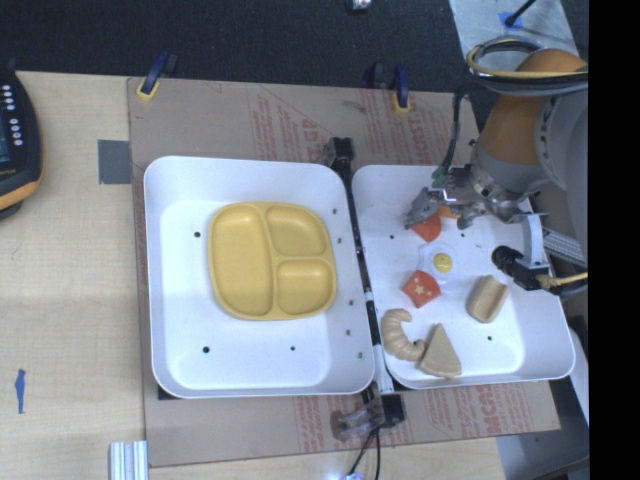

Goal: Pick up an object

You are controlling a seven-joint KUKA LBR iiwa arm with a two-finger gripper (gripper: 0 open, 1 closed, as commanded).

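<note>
hand (428,211) over right bin (560,353), two red pieces (421,288), one yellow tray (271,260)

One fixed camera looks down at a slant from above the bench (70,298), far enough to take in both bins (165,268), with the arm (515,128) entering from the right

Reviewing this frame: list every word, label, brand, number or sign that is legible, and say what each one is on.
None can be read.
Cardboard sheet under the bins: faint red printed lettering, several patches, too blurred to read.
Black and orange handheld device at the left edge: small buttons and a display, markings too small to read.
Yellow divided plate, white bins and the food pieces: no text visible.
</note>
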